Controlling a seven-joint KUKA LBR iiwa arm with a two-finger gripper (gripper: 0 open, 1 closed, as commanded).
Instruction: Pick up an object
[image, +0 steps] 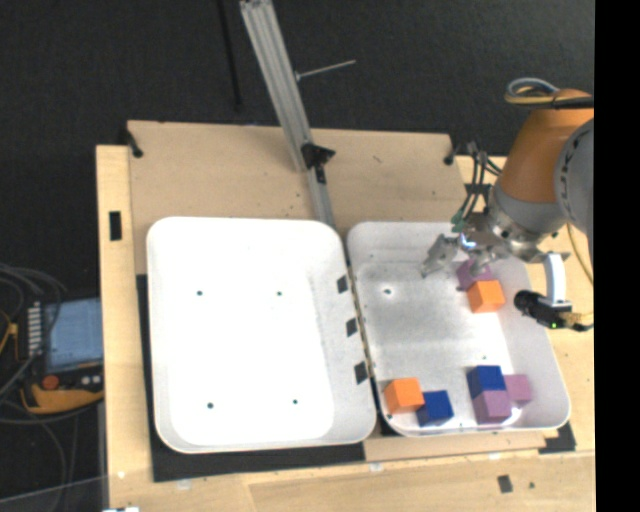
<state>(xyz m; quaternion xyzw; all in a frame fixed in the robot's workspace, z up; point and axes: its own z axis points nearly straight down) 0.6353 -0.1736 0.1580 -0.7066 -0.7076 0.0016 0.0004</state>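
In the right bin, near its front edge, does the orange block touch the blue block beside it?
Touching. The camera view shows the orange block and the blue block meeting with no white floor between them.

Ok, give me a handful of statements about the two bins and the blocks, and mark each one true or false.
1. Every block lies in the right white bin. True.
2. The hand hangs over the left white bin. False: it is over the right bin's far end.
3. An orange foam cube lies close to the hand, with a small purple block beside it. True.
4. The orange cube at the near edge touches a green block. False: a blue cube sits against it.
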